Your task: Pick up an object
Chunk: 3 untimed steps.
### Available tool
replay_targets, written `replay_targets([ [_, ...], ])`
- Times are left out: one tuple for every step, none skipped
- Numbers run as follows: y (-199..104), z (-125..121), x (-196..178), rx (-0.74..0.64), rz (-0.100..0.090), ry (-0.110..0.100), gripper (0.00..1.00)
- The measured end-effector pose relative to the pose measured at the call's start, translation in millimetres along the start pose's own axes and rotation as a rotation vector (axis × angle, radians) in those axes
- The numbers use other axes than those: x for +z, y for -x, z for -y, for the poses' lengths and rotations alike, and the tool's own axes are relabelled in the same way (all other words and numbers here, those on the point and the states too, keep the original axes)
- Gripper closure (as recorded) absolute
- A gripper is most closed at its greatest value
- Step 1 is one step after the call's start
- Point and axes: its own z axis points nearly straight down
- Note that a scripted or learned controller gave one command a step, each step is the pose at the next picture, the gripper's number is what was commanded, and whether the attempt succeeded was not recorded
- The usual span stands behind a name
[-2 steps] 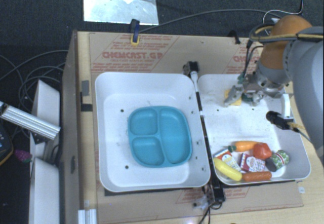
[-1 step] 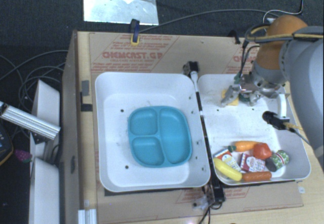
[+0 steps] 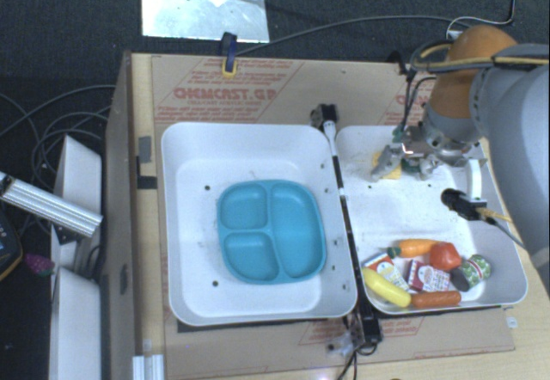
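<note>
Yellow item [image 3: 386, 165] beside end effector [image 3: 411, 156]

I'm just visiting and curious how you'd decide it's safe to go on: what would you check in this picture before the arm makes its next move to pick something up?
1. Gripper is over the right bin: ok, it sits at the bin's upper end.
2. Something held: cannot tell; a yellowish piece shows at the gripper, but the grip is unclear.
3. Toy food pile is within the bin: ok, clustered at its near corner.
4. Gripper is above the pile: not ok, the pile lies well away from it.
5. Blue divided plate sits flat in the left bin: ok.
</note>
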Motion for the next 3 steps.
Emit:
replay_targets([
  [0.6,4.4,-7.0,-0.002,-0.003,-0.021,1.00],
  [56.7,63.8,-68.2,-0.009,-0.005,0.053,1.00],
  [53.4,19.2,-113.1,-0.011,-0.006,0.054,1.00],
])
